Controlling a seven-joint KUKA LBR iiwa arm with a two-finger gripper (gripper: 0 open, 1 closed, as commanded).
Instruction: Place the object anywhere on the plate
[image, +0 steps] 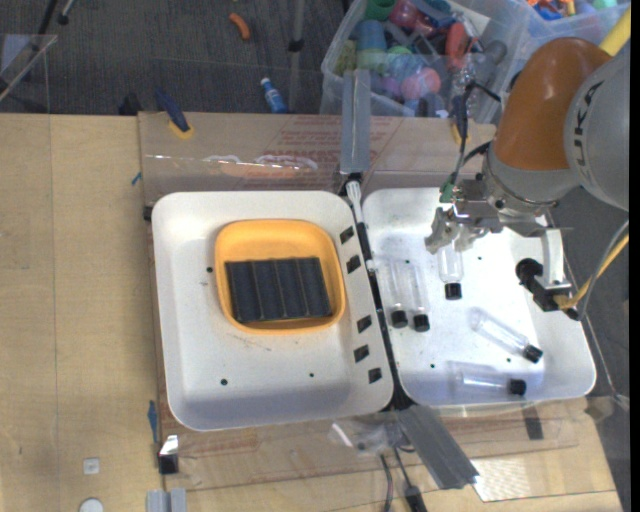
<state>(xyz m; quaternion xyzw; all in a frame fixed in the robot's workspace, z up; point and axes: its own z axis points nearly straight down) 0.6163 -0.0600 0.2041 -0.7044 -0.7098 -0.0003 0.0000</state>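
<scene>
**benchwatcher:** ok so biggest thing first, the wooden bench (60, 300) takes up most of the shot, with two shallow white bins side by side on it. The left bin (190, 390) has an orange plate (232, 243) sitting in it, and on that plate there's a dark ribbed block (279, 290) lying flat, pretty much centred. The right bin (570, 375) is where all the small stuff is.

**tube_guy:** and the arm?

**benchwatcher:** the arm (560, 110) comes in from the right, grey with that fat orange band, hanging over the far half of the right bin. The gripper (449, 240) is down low near the bin's upper middle. There's a clear tube with a black cap (451, 275) standing pretty much upright right under the fingers, top end between them, so it looks like it's pinching that tube. Honestly the glare on clear plastic over white makes it hard to swear the fingers are actually touching it, but that's how it reads.

**tube_guy:** so the object isn't on the plate.

**benchwatcher:** nope, it's over the right bin, well apart from the plate. Other clear tubes lie flat on the bin floor: a pair (403, 295) just beside the divider with black caps toward the near side, one slanted tube (505, 335) toward the right, and another tube (485, 380) along the near edge. Past the bench at the back there's a clear tub of colourful toys (420, 45).
</scene>
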